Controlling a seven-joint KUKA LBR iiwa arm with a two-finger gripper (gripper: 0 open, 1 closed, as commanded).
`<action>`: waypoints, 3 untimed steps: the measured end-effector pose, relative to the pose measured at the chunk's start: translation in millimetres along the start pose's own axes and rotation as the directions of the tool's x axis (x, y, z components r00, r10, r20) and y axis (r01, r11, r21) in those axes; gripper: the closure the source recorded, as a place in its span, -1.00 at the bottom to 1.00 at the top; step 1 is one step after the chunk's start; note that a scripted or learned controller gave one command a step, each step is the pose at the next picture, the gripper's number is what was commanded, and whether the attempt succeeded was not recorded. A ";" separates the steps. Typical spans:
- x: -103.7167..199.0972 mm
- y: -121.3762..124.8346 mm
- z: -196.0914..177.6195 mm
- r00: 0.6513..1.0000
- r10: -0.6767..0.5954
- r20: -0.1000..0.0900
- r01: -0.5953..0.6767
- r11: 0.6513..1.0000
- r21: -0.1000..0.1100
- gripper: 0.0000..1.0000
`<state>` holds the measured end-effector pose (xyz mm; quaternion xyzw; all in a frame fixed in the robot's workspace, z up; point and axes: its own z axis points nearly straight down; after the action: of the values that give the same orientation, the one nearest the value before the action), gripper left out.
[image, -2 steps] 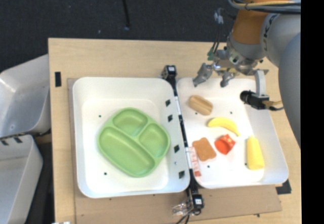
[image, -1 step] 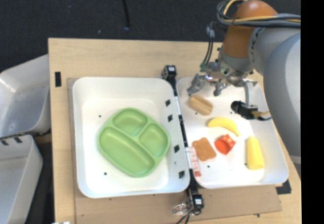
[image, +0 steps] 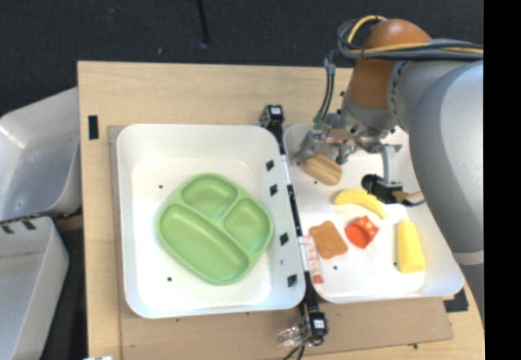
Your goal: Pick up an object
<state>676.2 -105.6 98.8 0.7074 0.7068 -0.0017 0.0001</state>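
one green tray (image: 215,228), five food items; fingers' (image: 326,156) state: cannot tell.

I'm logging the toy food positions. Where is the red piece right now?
The red piece lies in the right bin, toward its near side, between the brown toast-like piece on its left and the yellow block on its right, just below the banana.

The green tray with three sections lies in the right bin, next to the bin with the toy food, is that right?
Not quite. The camera view shows the green tray with three sections lying in the left bin, next to the right bin with the toy food.
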 end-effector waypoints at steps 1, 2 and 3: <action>-1.0 1.2 -14.5 1.000 0.000 0.001 0.000 1.000 -0.005 1.00; -4.9 3.0 -80.1 1.000 0.002 -0.001 -0.002 1.000 -0.011 1.00; -8.0 -3.8 -141.6 1.000 0.005 -0.001 -0.005 1.000 -0.009 1.00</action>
<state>672.7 -113.3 240.4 0.7092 0.7050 0.0020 0.0028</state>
